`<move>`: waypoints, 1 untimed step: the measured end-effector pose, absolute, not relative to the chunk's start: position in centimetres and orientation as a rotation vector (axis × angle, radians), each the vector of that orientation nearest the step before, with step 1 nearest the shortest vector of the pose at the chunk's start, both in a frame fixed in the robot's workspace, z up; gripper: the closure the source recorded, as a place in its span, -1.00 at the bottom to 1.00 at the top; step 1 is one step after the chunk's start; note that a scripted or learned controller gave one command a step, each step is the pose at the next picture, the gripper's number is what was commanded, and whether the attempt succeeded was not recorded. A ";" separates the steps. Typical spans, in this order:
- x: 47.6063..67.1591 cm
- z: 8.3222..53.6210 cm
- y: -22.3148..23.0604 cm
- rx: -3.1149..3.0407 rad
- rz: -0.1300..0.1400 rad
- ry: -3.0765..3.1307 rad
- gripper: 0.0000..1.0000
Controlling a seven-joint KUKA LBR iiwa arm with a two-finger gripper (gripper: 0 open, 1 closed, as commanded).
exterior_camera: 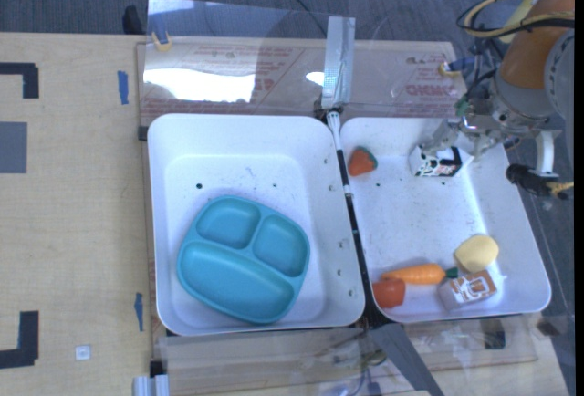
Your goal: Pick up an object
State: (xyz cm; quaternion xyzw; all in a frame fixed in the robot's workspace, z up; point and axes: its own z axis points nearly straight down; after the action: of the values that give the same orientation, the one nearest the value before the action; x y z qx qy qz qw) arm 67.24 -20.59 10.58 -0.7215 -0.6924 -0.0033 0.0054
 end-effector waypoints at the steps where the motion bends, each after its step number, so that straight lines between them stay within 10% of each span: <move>1: 67.1 10.6 -20.5 -1.981 -0.003 -2.438 -1.00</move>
State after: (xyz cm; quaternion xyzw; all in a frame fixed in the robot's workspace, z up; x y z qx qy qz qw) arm 67.11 -20.46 10.60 -0.6307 -0.7760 -0.0010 0.0003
